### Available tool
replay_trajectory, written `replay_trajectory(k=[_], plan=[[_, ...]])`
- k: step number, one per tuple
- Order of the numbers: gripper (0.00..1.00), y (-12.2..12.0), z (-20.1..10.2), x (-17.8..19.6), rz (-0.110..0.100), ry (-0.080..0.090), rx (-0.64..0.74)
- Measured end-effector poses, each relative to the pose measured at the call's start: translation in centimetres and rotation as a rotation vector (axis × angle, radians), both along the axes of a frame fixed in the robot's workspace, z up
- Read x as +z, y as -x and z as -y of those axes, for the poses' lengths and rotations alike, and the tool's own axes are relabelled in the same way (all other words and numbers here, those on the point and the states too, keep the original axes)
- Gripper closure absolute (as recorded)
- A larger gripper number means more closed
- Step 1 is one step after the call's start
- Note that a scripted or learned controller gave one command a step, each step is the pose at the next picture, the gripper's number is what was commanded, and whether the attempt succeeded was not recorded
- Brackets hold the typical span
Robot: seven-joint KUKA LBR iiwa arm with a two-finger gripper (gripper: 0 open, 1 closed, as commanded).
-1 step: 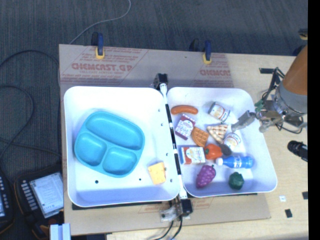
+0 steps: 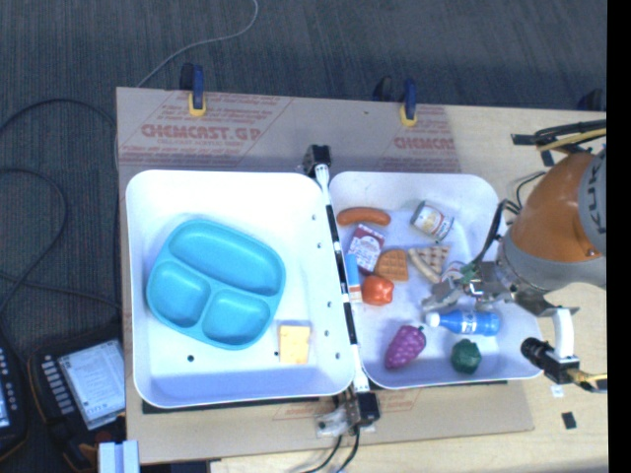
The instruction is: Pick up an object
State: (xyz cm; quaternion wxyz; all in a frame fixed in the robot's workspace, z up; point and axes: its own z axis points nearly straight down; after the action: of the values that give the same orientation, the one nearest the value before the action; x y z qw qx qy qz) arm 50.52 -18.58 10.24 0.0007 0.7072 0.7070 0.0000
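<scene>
Gripper [image 2: 455,289] low in the right bin [image 2: 483,190], finger state cannot be told. Blue bottle [image 2: 465,321] lies just below it, long axis left-right; next descent needs a slight shift downward.

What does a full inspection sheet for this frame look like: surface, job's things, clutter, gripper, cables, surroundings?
Surface: cardboard-covered bench, clamped at its far edge, bearing left bin and right bin.
Job's things: right bin holds sausage, can, waffle, tomato, blue bottle, grapes, green vegetable.
Clutter: blue divided plate and yellow block in left bin.
Gripper: gripper low over right bin beside bottle; grasp unclear.
Cables: cable on floor.
Surroundings: dark carpet.
</scene>
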Motion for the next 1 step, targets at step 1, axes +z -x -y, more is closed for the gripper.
replay_trajectory(k=[1], plan=[[1.00,-0.04,-0.04,0.94,0.000,-0.001,0.000]])
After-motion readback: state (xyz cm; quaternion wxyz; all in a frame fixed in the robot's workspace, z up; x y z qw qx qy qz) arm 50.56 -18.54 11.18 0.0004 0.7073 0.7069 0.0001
